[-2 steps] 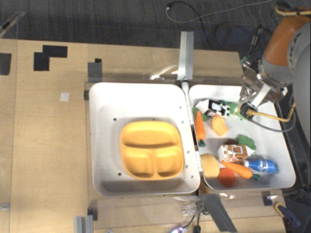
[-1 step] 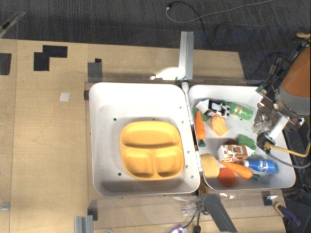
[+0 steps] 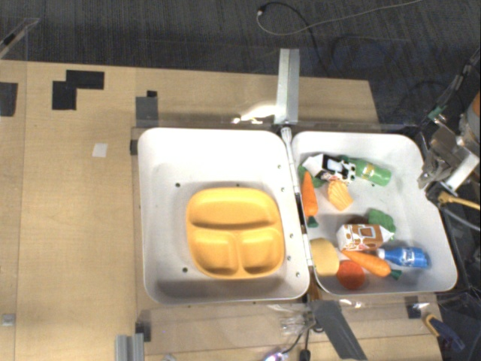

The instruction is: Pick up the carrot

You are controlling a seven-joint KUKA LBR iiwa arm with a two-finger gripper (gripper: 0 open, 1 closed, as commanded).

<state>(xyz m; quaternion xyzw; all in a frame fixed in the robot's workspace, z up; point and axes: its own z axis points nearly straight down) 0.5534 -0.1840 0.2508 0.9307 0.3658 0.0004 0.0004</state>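
Leftmost, yellow tray (image 3: 234,230) in L bin. R bin (image 3: 421,156): carrot (image 3: 309,199) along its L wall, another carrot (image 3: 366,262) lower down. Prob. light, stiff, slick; grab mid-body. Gripper (image 3: 443,173) at R rim.

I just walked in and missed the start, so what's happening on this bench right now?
A robot arm's gripper sits at the right edge of the right bin, apart from the items inside. That bin holds toy food: a carrot lying along its left wall, a second carrot near the front, a green bottle, a blue bottle, a small carton and a tomato. The left bin holds a yellow divided tray. Nothing has been picked up yet.
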